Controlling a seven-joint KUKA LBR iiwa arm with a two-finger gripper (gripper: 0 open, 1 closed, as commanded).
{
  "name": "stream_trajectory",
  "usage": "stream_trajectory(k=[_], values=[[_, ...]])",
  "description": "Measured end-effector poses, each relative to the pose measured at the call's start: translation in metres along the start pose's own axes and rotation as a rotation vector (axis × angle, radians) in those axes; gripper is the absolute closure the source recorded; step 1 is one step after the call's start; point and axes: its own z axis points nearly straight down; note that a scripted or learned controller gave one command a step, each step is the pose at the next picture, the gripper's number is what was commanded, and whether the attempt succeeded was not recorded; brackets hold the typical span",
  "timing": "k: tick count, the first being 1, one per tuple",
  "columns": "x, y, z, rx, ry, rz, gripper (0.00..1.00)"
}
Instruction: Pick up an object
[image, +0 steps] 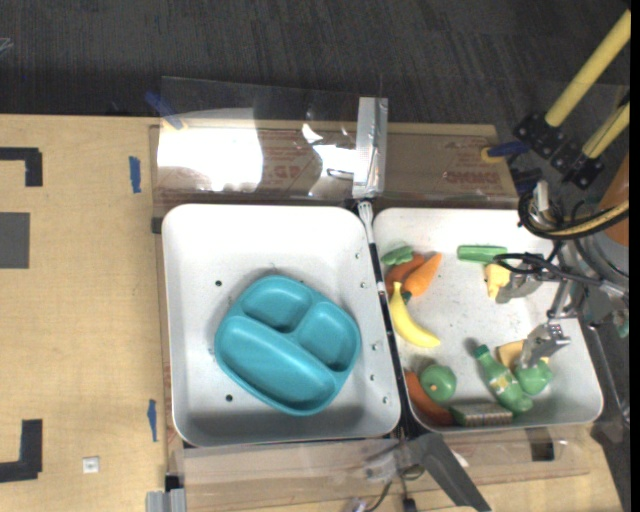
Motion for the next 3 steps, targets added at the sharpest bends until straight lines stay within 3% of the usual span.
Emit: stream_trajectory(k=[1,2,3], values=[[-0.006,-0.024,0.089,-0.002,0.004,-0.227,0.0],[-0.071,-0.071,0.169,0.005,-0.013,-0.253,0.0],[-0.006,-0.028,0.171,0.001,-0.007,-0.264,0.0]])
